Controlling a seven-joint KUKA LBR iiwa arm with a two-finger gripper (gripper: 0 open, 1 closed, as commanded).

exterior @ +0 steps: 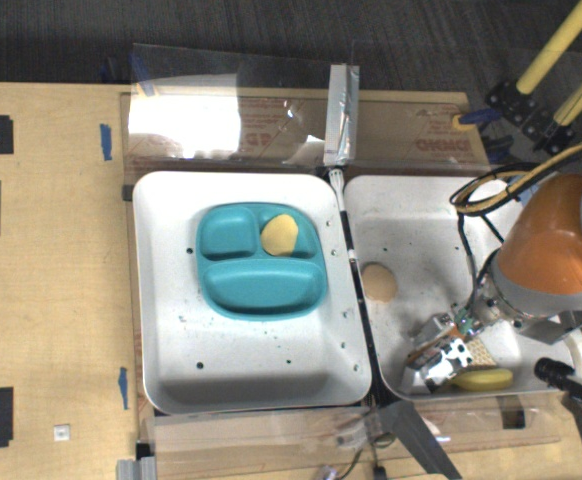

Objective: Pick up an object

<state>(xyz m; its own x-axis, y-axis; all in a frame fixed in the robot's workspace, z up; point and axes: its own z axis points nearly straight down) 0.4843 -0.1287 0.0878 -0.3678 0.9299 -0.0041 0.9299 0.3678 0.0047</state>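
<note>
The gripper (441, 353) is reaching low into the right bin (401, 213), just beside a yellow banana-shaped toy (483, 377) lying near the front wall. I cannot tell how the gripper is set. The toy is looking light, smooth and a bit slippery, so grabbing across its middle seems best. The arm (546, 253) is hiding part of the bin. A round tan piece (378, 283) is sitting nearby.
</note>
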